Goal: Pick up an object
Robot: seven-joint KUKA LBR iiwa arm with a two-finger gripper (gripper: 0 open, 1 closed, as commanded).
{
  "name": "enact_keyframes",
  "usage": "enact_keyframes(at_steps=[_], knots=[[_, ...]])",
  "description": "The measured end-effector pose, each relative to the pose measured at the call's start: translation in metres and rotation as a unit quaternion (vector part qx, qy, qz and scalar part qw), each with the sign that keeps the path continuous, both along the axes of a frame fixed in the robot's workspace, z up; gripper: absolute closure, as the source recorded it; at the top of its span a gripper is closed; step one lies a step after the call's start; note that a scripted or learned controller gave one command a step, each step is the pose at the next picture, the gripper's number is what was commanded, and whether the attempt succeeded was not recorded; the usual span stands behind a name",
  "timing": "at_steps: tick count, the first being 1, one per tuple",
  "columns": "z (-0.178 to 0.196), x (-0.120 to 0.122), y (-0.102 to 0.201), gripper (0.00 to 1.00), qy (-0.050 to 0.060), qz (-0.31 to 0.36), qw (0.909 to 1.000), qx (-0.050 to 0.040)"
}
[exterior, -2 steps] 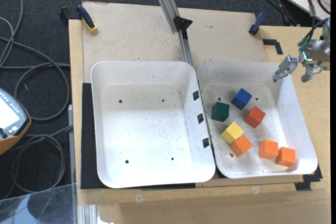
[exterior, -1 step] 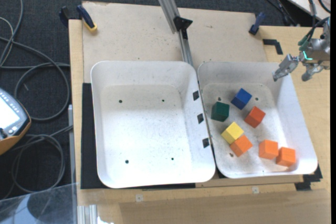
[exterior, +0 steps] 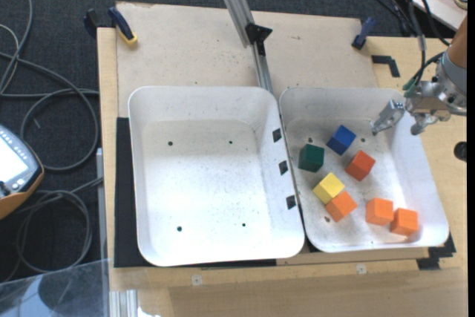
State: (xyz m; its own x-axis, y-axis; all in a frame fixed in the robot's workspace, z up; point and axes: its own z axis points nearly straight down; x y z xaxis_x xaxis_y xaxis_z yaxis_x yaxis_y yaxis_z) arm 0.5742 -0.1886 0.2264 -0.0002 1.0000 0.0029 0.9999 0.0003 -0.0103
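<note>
My tool [exterior: 401, 122] is spread open with nothing in it, hovering over the right bin [exterior: 434, 189] near its far edge. Nothing's picked yet. Closest are the blue cube [exterior: 342, 139] and an orange cube [exterior: 360, 165], so the whole grab's left.

Seven blocks [exterior: 343, 178] in the right bin [exterior: 430, 193], gripper [exterior: 401, 121] above its far right side.

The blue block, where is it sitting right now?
The blue block lies in the right bin, toward its far side, between the green block and a red-orange block.
</note>
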Motion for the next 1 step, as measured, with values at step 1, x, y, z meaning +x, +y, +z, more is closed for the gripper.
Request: enact_keyframes(at_steps=[1], knots=[[-0.0491, 0.0077, 0.0022, 0.0, 0.0, 0.0, 1.0, 0.0]])
